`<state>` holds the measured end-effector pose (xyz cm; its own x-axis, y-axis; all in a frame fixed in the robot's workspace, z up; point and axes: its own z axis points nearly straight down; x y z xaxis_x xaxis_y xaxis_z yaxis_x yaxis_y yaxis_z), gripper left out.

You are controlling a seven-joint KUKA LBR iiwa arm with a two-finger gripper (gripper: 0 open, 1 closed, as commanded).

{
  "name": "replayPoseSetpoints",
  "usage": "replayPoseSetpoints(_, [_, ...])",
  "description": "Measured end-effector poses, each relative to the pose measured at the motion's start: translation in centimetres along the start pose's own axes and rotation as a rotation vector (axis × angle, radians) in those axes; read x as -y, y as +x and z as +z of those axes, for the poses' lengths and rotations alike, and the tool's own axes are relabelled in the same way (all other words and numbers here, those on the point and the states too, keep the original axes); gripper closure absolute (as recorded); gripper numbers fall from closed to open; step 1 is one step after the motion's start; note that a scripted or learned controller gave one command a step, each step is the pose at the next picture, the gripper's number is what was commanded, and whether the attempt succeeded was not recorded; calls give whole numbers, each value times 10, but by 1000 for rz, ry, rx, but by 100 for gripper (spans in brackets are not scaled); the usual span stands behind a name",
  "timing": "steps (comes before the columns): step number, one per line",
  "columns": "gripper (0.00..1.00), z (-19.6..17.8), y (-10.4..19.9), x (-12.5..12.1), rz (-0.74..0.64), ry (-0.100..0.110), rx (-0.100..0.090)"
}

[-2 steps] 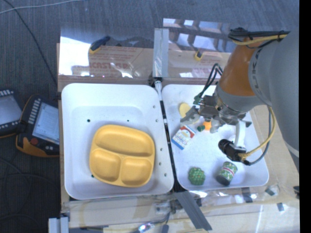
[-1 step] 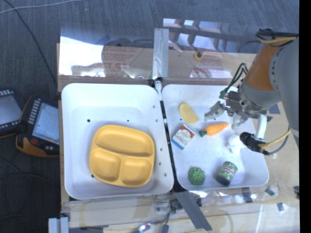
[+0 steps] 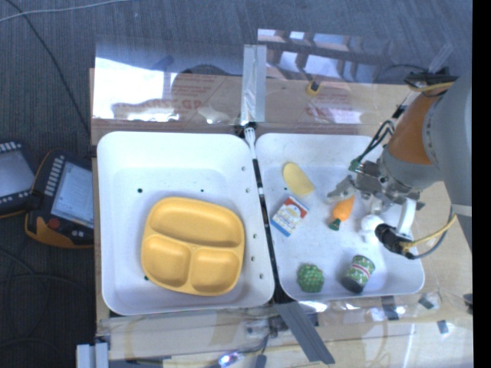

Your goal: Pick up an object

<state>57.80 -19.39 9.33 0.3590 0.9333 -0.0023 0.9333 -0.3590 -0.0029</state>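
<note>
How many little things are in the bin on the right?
5, maybe more hidden under the arm: a yellow piece at the top, a small carton below it, a carrot by the gripper, a green ball and a can in front.

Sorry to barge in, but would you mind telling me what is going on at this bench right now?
A grey robot arm reaches into the right bin, its gripper low beside a small toy carrot. Whether it grips anything is unclear. Also in that bin: a yellow piece, a small carton, a green ball and a small can. The left bin holds a yellow divided tray.
</note>
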Motion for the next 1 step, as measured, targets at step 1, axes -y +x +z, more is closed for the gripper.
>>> replayPoseSetpoints(1, [100, -9, 0, 1, -3, 2, 5])
